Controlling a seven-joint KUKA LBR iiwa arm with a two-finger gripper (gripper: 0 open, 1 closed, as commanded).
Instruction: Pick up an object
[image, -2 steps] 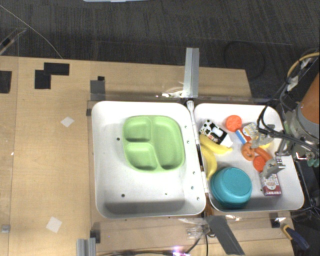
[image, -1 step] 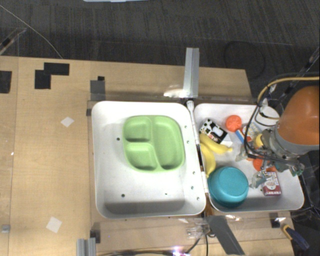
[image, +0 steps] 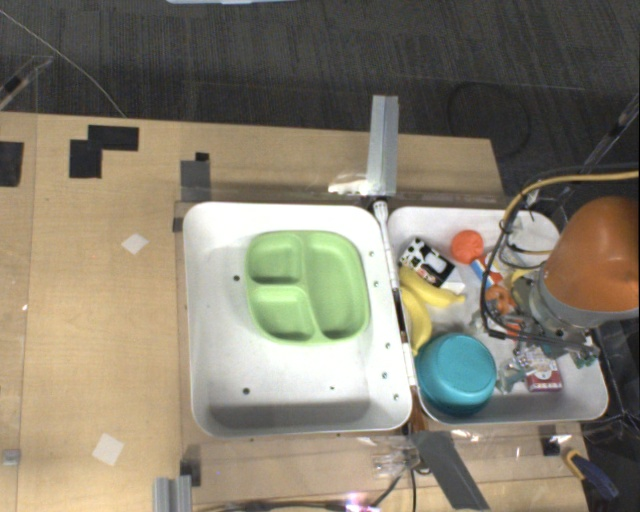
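The arm (image: 598, 262) reaches in from the right and hangs over the right bin (image: 590, 405), its orange band and grey wrist covering the middle and right part of that bin; the gripper lies beneath the wrist, and whether it is wide, narrow or holding anything cannot be told. The loose things lie just left of and below the arm: a yellow banana (image: 418, 305) — smooth and curved — runs along the left wall of the bin, with a small black-and-white patterned block (image: 428, 262) resting at its upper end, and a small round orange ball (image: 466, 244) sits beside that block, near the bundle of cables at the wrist. Below the banana and touching its lower end stands a round teal bowl (image: 457, 373), glossy plastic by its look, in the lower left corner of the bin. A flat red-and-white packet (image: 543, 376) lies just under the wrist, to the right of the bowl, partly covered by the arm. The left bin (image: 215, 300) is shallow, white, with rounded corners, and holds a pale green divided plate (image: 305, 285) with three compartments, smooth and matte, lying well apart from the arm. Both bins rest on a light wooden bench (image: 90, 330) with black square marks near its upper left
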